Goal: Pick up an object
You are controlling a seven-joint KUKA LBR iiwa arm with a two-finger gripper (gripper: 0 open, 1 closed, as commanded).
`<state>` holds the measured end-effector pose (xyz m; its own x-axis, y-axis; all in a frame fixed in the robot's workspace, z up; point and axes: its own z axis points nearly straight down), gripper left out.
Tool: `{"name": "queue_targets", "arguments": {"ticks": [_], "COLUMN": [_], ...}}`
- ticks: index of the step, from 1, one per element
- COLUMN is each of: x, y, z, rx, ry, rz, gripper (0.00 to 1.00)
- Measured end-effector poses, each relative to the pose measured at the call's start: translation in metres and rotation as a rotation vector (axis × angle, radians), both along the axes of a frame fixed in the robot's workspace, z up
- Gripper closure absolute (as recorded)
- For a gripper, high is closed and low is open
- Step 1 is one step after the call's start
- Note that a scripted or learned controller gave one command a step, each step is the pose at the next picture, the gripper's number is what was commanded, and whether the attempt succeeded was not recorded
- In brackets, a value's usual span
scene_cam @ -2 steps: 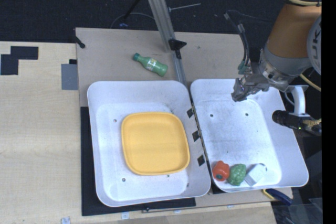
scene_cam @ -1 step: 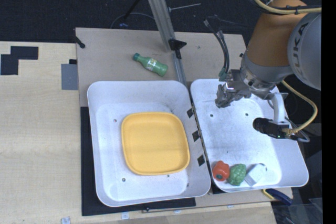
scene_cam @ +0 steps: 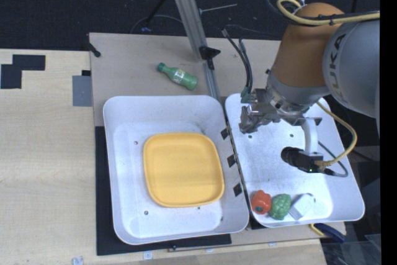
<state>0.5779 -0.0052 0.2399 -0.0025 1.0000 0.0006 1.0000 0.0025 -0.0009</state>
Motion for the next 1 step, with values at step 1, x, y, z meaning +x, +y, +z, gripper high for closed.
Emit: {"name": "queue_targets", "arguments": {"ticks": [1], "x": [-0.0232], "y": [0.0484], "z": [-0.0046], "rx": [0.000], "ry": [0.001], "rz": [0.001], "gripper": [1.00]}}
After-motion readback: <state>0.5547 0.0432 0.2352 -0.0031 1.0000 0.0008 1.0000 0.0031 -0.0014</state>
